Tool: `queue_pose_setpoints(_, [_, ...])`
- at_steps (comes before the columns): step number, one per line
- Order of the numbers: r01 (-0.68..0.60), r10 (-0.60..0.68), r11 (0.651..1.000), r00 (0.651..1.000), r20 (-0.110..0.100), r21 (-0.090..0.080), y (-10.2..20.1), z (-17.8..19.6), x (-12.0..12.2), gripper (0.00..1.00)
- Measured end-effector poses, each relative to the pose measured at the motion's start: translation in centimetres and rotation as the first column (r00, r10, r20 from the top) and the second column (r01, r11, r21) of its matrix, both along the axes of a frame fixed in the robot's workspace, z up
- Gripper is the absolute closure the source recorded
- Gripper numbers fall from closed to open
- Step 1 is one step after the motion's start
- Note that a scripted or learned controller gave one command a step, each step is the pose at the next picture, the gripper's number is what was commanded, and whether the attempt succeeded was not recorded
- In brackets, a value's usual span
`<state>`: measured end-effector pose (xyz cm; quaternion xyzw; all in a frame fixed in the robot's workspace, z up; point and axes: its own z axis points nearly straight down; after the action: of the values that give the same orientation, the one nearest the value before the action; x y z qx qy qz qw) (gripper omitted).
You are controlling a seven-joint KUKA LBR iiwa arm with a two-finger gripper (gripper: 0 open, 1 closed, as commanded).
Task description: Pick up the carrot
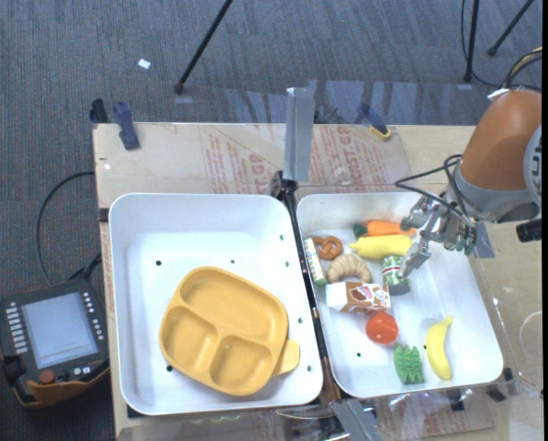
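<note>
On the right side of the bench [209, 159], the right bin [466, 310] contains several toy foods. The carrot [382, 228] lies near the far wall of this bin, orange with a green end that points to the left. It touches the corn cob [381, 245], which lies just beside it on the near side. The gripper [427, 237] hangs over the same bin, just to the right of the carrot and the corn cob. Its fingers [418, 257] are spread apart, and between them I see nothing held; one finger comes down close to a small green and white can [394, 272]. Near the can lie a croissant [348, 266], a pretzel [328, 245] and a brown carton [357, 296]. Closer to the front wall there are a tomato [381, 328], a green ridged piece [407, 363] and a banana [439, 347]. The left bin [136, 237] holds a yellow tray [223, 329] with three compartments. A teach pendant [49, 338] rests on the floor to the left of the bench.
</note>
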<state>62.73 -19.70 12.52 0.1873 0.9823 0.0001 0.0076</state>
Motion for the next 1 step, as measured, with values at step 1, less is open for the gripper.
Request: queue_pose_setpoints(1, [0.265,-0.265,0.964,0.964,0.012,0.003,1.53,-2.56,1.57,0.00])
